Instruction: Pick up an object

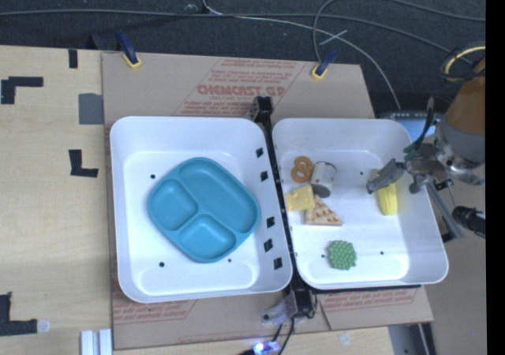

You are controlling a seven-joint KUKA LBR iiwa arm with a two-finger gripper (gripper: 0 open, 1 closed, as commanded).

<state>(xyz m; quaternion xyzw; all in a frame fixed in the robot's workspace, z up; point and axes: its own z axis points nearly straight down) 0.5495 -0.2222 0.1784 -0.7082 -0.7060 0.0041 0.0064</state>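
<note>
The right bin (418,267) holds several small items: a brown pretzel (302,169), a small silver can (323,178) lying on its side, a yellow cheese wedge (299,199), a tan cracker-like slice (323,214), a green round piece (342,254) and a yellow piece (387,201) near the right wall. My gripper (399,181) hangs over the right side of this bin, just above the yellow piece. Its fingers stand apart, one grey finger (382,177) pointing left, and nothing shows between them.
The left bin (126,140) holds a blue divided plate (203,207). A black divider with clips (272,188) runs between the bins. Both stand on cardboard (237,85) held by blue-yellow clamps (128,52). Cables (347,14) loop across the dark back.
</note>
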